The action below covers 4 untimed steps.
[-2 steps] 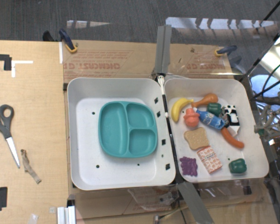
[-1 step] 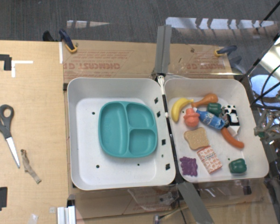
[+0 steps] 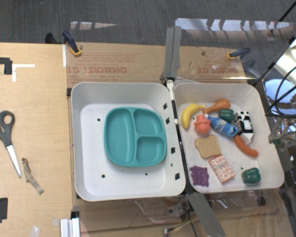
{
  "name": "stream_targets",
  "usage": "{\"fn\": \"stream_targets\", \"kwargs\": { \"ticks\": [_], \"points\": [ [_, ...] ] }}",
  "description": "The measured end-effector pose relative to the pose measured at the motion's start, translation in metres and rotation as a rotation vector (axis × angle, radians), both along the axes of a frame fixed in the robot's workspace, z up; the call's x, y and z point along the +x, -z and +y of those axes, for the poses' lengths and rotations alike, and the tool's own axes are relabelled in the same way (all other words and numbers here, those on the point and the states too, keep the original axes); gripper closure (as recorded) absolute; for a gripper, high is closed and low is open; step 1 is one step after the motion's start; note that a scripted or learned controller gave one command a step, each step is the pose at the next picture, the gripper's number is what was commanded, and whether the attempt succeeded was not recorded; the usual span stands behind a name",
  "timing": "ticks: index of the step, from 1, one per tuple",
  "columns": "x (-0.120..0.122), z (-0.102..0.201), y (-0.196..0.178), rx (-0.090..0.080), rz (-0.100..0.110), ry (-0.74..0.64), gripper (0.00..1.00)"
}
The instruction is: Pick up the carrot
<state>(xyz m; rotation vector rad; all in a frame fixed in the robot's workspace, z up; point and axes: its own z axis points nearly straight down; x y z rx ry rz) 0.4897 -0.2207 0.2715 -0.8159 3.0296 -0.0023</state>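
Whether the gripper is spread or pressed together cannot be told from this view, and nothing here lies pinched in it.

The carrot (image 3: 245, 145) lies in the right bin (image 3: 269, 132), near its right wall, slanting from upper left down to lower right. Its upper end sits just beside a blue packet (image 3: 223, 126) and just below a black-and-white toy (image 3: 243, 122). A green piece (image 3: 226, 114) rests above the packet, with a brown drumstick (image 3: 218, 105) above that. Further left are a banana (image 3: 190, 114) and a reddish round fruit (image 3: 202, 125), touching or nearly so. A slice of bread (image 3: 207, 146) lies left of the carrot, apart from it. Toward the near wall are a pink box (image 3: 221, 169), a purple bunch of grapes (image 3: 199, 176) and a green pepper (image 3: 251, 176), the pepper below the carrot's lower end.

The left bin (image 3: 84, 147) holds a teal divided plate (image 3: 135, 136). On the board to the far left lie scissors (image 3: 5, 137).
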Motion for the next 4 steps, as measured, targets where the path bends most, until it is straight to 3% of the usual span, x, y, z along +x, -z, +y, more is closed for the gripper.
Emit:
{"fn": "stream_targets", "kwargs": {
  "ticks": [1, 2, 4],
  "points": [
    [-0.003, 0.000, -0.002, 0.001, 0.001, -0.069, 1.00],
    [0.003, 0.000, 0.017, 0.002, 0.003, -0.390, 1.00],
    [-0.010, 0.000, 0.015, 0.001, 0.002, -0.750, 1.00]
  ]
}}
